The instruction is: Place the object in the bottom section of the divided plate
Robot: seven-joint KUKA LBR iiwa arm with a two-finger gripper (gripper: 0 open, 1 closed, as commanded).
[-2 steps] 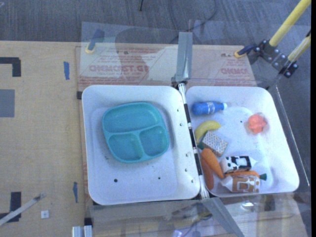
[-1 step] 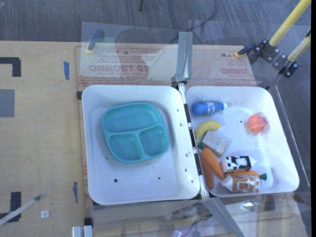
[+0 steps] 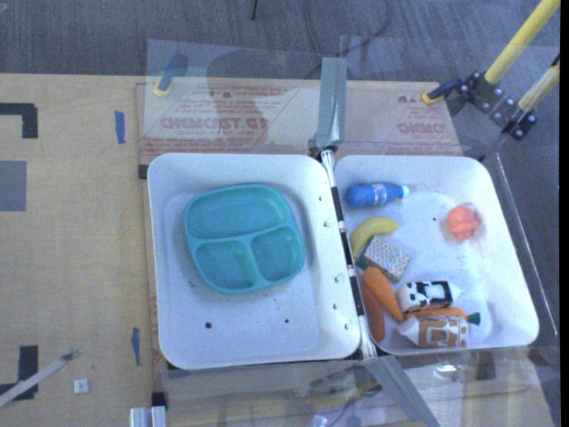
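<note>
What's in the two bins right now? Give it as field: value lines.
left bin: teal divided plate, three sections, nothing in them
right bin: holds all loose items
blue bottle: top, lying flat
banana: below the bottle
orange ball: right side, apart from the rest
checkered block: under the banana
carrot: along the left wall
cow toy: beside the carrot
carton: bottom

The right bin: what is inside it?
The right bin holds a blue bottle, a banana, a carrot, an orange ball, a checkered block and small cartons. Anything beneath these is covered.
</note>
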